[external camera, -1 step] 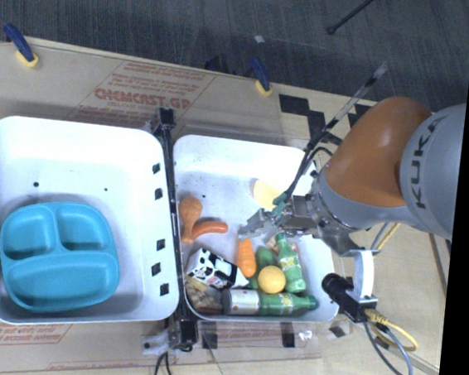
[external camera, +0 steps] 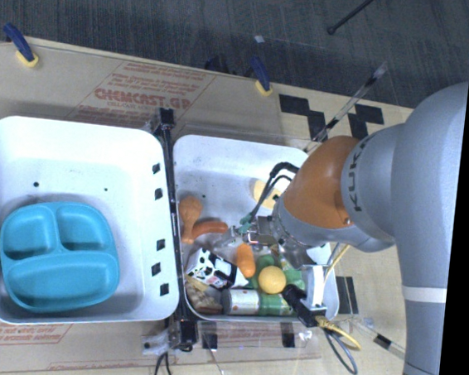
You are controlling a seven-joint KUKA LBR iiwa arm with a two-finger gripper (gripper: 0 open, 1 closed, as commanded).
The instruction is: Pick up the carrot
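On the bench, the right bin [external camera: 221, 152] is holding the carrot [external camera: 246, 261] near its front edge; the gripper [external camera: 256, 236] is hovering just above it, its opening impossible to tell.

Carrot [external camera: 246, 261] hemmed by yellow ball [external camera: 271, 280], cow toy [external camera: 212, 268]; left bin's [external camera: 71, 157] upper half free

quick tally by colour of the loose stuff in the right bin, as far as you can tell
orange: 2, the carrot and a rounded piece
brown: 1, a bun-like piece
yellow: 2, a ball and a piece half hidden by the arm
black and white: 1, a cow-patterned item
green: 1, a piece under the ball
total: 7 told apart; the heap near the front is too cluttered to count further
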